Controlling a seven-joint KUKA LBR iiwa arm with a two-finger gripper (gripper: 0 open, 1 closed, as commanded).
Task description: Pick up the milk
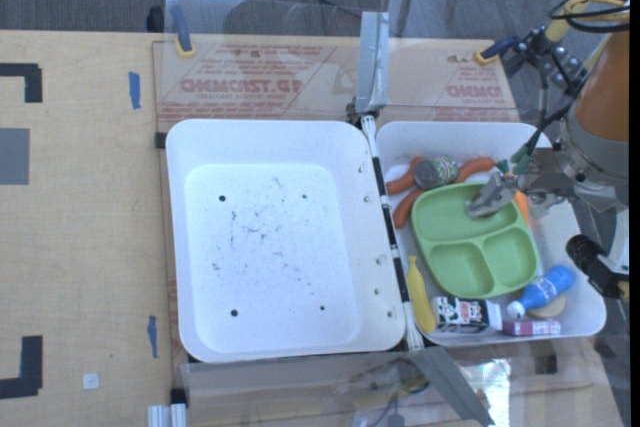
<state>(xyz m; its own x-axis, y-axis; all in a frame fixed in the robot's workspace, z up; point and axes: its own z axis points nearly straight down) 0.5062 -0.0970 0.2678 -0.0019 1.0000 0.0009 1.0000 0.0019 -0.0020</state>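
The arm point(600, 105) comes in from the right edge of the frame, its orange band high up and its grey wrist bent down over the right-hand bin point(590, 315). The jaws point(487, 198) sit low over the upper rim of a green divided plate point(475, 245) that fills most of that bin; from here I cannot tell how far apart they stand, and nothing shows plainly between them. The milk point(461, 313), a small carton with a black and white cow pattern, lies on its side along the lower edge of the right bin, just below the green plate and well apart from the jaws. Beside it to the right lie a blue bottle point(545, 288) with a white cap and a pink and white box point(530, 326), and a yellow banana point(421, 300) rests against the bin's left wall. Orange sausage-shaped pieces point(404, 183) and a rounded grey thing point(435, 172) crowd the bin's upper left corner. The left bin point(270, 235) shows its speckled white floor. Both bins rest on the pale wooden tabletop point(70, 245), with clear plastic sheeting point(270, 80) behind them.
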